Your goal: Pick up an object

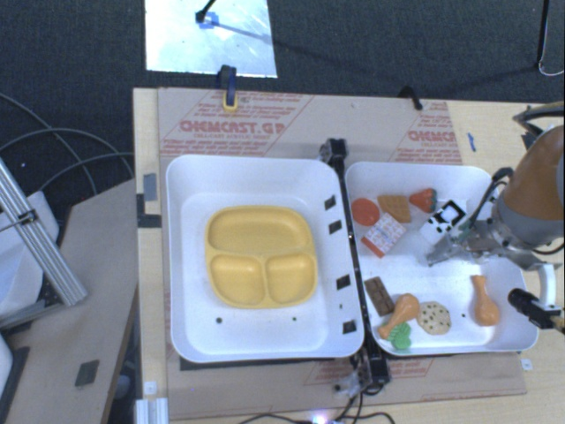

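My gripper (440,255) hangs low in the right bin (508,339), near its middle, with the arm coming in from the right. It sits just below a white and black block (447,215) and to the right of a red and white box (383,235). Nothing shows held in it. Close by lie a red tomato (365,210), an orange wedge (395,208) and a red-orange piece (423,199). Along the bin's front lie a brown bar (380,296), a drumstick (400,311), a green piece (401,336), a cookie (433,318) and a second drumstick (482,301).
The left bin (190,325) holds a yellow divided plate (261,256). A black divider with clips (346,237) runs between the two bins. A metal frame (35,237) stands off the bench to the left.
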Available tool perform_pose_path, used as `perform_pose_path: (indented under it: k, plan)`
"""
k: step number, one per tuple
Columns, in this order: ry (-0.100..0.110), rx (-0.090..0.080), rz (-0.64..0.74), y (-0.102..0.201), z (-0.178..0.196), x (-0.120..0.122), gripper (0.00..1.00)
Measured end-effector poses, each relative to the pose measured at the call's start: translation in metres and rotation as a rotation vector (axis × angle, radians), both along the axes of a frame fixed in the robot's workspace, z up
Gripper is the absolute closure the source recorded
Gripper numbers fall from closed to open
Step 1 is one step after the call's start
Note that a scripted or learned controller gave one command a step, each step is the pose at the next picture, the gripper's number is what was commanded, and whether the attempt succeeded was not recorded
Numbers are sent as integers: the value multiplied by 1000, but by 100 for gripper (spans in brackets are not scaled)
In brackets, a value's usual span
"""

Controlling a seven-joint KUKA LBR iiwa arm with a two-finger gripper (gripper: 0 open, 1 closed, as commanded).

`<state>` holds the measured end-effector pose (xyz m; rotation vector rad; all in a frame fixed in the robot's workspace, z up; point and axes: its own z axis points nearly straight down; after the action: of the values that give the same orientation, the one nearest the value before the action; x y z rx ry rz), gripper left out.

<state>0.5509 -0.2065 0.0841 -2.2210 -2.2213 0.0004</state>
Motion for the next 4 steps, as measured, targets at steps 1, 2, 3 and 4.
perform_pose_path:
  k: [1, 2, 3, 4]
  plan:
    - [3, 5, 8, 101, -1, -64, 0]
    - [-4, 0, 3, 95, 11, -61, 100]
    - [-11, 8, 18, 233, 104, -48, 100]
    - [-5, 8, 16, 357, 137, -31, 100]
